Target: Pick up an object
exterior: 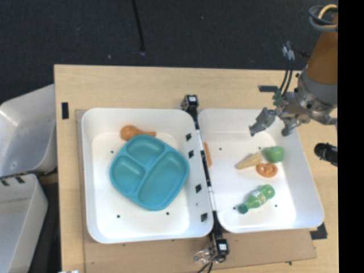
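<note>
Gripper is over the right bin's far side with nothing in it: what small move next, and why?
Probably lower the gripper toward the ice cream cone just below it in the view. Its fingers are spread and hold nothing, and the cone is the nearest item in the right bin.

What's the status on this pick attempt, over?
Two-finger gripper above the right white bin, jaws spread, nothing between them. Green plastic bottle, green-topped cone toy and small orange ring all lying untouched. Nothing blocking the descent.
</note>
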You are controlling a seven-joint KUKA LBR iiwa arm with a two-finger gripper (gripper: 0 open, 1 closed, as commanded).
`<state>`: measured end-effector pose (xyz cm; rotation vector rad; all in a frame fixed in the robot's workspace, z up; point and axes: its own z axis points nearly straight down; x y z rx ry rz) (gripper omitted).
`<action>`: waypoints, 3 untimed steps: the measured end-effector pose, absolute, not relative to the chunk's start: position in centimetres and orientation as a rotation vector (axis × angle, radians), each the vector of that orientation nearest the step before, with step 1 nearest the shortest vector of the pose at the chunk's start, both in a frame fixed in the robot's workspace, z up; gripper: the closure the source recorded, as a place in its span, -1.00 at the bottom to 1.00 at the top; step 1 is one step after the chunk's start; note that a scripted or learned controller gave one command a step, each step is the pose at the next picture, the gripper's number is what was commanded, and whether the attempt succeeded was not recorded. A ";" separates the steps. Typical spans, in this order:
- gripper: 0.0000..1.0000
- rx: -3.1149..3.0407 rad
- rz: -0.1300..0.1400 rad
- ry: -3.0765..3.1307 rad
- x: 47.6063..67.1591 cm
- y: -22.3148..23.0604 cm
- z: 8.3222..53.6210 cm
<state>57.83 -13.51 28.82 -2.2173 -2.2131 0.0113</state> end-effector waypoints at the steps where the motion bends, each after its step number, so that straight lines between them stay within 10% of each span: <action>1: -1.00 -2.222 -0.001 -2.223 58.0 -13.5 29.5; 3: -1.00 -2.224 0.005 -2.219 58.1 -14.4 18.9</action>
